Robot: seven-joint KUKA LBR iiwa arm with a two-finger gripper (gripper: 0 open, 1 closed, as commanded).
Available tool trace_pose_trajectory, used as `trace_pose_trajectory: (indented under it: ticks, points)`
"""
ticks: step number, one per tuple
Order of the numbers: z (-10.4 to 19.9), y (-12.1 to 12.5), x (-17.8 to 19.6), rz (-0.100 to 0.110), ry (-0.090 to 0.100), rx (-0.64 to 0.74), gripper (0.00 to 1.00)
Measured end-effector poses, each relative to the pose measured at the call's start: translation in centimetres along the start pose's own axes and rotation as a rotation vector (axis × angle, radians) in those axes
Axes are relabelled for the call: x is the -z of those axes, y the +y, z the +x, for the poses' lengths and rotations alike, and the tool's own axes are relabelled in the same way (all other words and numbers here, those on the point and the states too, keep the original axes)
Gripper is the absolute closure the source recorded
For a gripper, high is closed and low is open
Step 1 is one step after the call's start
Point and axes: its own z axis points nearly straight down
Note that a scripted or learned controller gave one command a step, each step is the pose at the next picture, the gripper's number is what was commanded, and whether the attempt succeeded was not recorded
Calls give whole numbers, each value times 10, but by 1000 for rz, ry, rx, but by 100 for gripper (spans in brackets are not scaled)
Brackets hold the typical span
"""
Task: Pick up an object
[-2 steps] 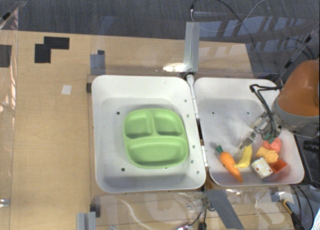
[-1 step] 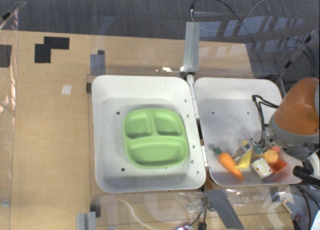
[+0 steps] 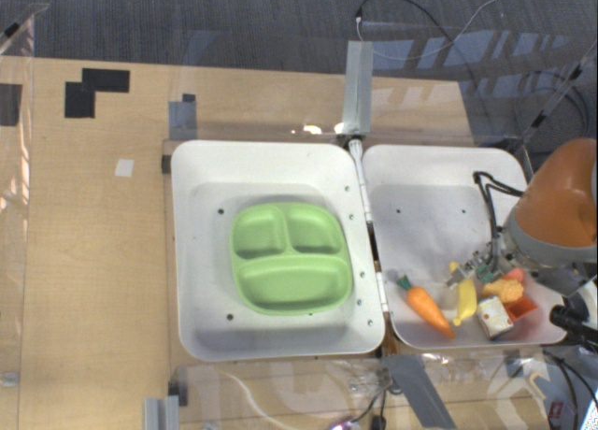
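Observation:
In the right bin (image 3: pixel 420 204) a cluster of toy food lies at the front right: an orange carrot (image 3: pixel 426 305) with a green top, a yellow banana (image 3: pixel 465 300), a white block (image 3: pixel 493 318), and orange and red pieces (image 3: pixel 512 290). The arm's orange band (image 3: pixel 565 199) hangs over the bin's right side. My gripper (image 3: pixel 488 266) reaches down just above the banana and the orange pieces, in among the cluster. I see nothing lifted off the bin floor.
The left bin (image 3: pixel 201 176) holds a green divided plate (image 3: pixel 290 256) with three compartments. A metal post (image 3: pixel 357 87) stands behind the seam between the bins. A black cable (image 3: pixel 486 196) loops along the arm over the right bin.

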Motion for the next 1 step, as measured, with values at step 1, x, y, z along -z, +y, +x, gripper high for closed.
trace_pose_trajectory:
  ticks: [1]
  points:
    - [-8,71,97,14,8,-92,100]
